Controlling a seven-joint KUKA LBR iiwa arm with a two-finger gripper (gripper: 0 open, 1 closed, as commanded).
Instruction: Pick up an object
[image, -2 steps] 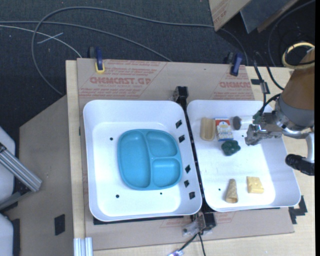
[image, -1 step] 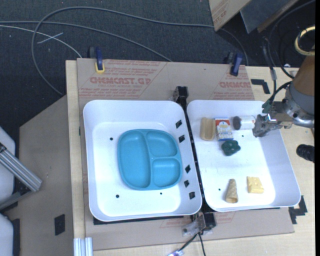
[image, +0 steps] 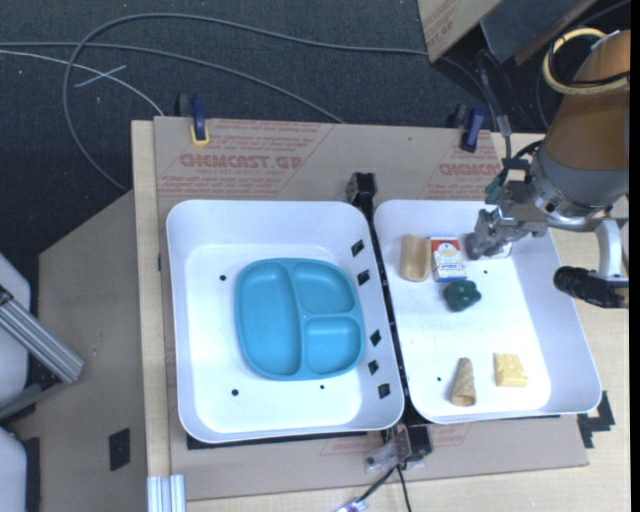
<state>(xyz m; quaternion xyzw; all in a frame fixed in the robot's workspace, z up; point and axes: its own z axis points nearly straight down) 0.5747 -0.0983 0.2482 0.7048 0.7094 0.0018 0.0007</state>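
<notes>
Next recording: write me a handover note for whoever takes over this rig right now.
Gripper: low over the right bin's far side, beside the small carton; nothing visibly held.
Right bin: tan roll, carton, dark green piece, cone, yellow block.
Left bin: blue divided plate.
Done: nothing lifted.
Left: grasp one object and raise it; the carton is nearest.

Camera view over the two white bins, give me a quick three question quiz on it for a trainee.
1. True or false: the blue divided plate lies in the right bin.
2. How many small items lie in the right bin?
3. Which item lies nearest the gripper? A) small carton B) yellow block C) cone

Key: 1 false, it lies in the left bin. 2 five. 3 A.
</notes>
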